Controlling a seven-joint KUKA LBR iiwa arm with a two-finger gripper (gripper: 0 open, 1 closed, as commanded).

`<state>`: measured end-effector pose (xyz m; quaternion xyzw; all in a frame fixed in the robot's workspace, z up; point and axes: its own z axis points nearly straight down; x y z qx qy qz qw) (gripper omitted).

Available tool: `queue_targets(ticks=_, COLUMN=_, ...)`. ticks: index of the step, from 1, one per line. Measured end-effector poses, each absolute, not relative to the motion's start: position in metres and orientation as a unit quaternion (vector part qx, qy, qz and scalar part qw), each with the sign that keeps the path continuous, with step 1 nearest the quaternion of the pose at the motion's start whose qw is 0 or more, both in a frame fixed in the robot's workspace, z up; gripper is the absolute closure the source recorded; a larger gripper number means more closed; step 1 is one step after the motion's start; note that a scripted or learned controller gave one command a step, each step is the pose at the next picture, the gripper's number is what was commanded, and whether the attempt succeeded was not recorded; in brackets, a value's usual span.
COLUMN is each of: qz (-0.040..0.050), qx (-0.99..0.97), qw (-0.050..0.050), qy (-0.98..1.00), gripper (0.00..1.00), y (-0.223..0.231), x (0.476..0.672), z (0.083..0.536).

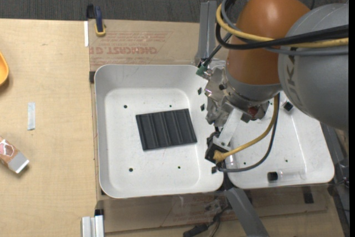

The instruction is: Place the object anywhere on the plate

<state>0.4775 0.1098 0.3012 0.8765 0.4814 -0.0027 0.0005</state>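
Plausibly the gripper (222, 119), its grip impossible to tell beneath the wrist, reaches the ribbed plate (166, 129) at its left empty, because the small dark object (272, 176) lies apart at its lower right.

2 shallow white bins side by side: left bin (108, 119), right bin (302, 166). 1 dark ribbed slab (166, 129), flat in the left bin. 4 small dark dots (126, 106) on that bin's floor, 2 above the slab and 2 below. 1 small dark piece (272, 176) in the right bin, too small to name. 1 grey arm (319, 64) with 1 orange band (260, 36). outside the bins, on the bench (50, 64): 1 cardboard sheet (138, 44) with mirrored print, 1 blue and yellow clamp (98, 20), 1 orange thing (3, 69) cut by the left edge, 1 short pale strip (31, 116), 1 brown and white packet (11, 155).
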Motion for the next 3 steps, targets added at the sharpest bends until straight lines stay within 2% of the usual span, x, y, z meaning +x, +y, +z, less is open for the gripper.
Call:
queue_targets(ticks=1, qz=-0.0038, qx=0.9, qw=0.0, qy=0.435, gripper=1.0, y=0.123, x=0.477, z=0.274)
queue_targets(ticks=2, qz=-0.0029, qx=0.916, qw=0.001, qy=0.401, gripper=1.0, y=0.103, x=0.52, z=0.285)
queue_targets(ticks=3, qz=-0.0024, qx=0.926, qw=0.001, qy=0.377, gripper=1.0, y=0.143, x=0.478, z=0.311)
